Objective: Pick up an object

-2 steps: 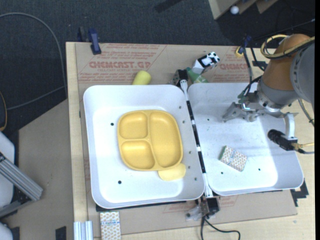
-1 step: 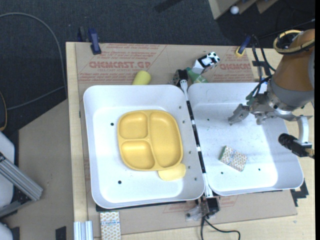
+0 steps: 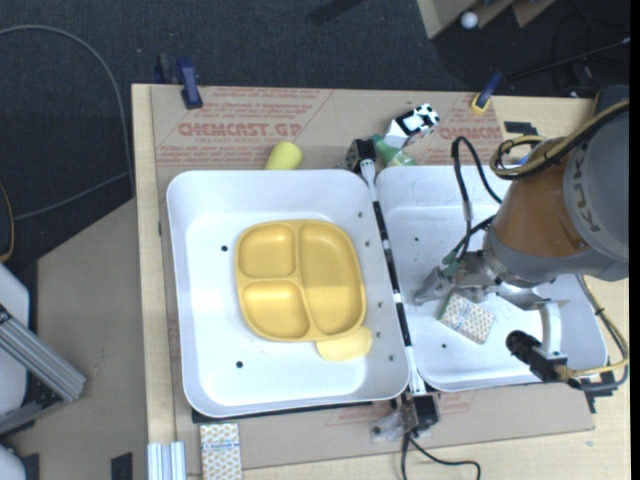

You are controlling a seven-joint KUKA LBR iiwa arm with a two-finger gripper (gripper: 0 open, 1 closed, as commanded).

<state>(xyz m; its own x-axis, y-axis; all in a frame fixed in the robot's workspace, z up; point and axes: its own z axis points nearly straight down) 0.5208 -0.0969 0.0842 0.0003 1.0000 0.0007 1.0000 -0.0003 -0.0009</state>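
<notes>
Over the right bin (image 3: 430,363) the gripper (image 3: 445,283) is low, near the middle of the floor of this bin, and its metal fingers point to the left side of the view. If they are open or closed, I cannot tell, because the wrist covers them partly and the parts are small. Just beside the gripper, a little lower in the view, lies a small packet (image 3: 468,317) with a fine speckled pattern; it lies flat and a bit turned, and I cannot tell if the gripper touches it. The arm (image 3: 545,218) comes from the right, with the orange band above the wrist and a grey part behind, and black cables hang around it over the bin. Near the lower right corner of the same bin a black part (image 3: 530,354) sticks out below the arm. The left bin (image 3: 200,368) touches the right one along the middle edge. A yellow tray (image 3: 298,277) with three compartments lies in the centre of it, and a pale yellow flat piece (image 3: 345,345) comes out from under its lower right corner. Both bins stand on the table (image 3: 240,118), a brown board with red print. Behind the left bin a small yellow object (image 3: 284,155) lies on the board, and near the top between the bins is a black-and-white thing (image 3: 415,121) with a green part beside it.
</notes>
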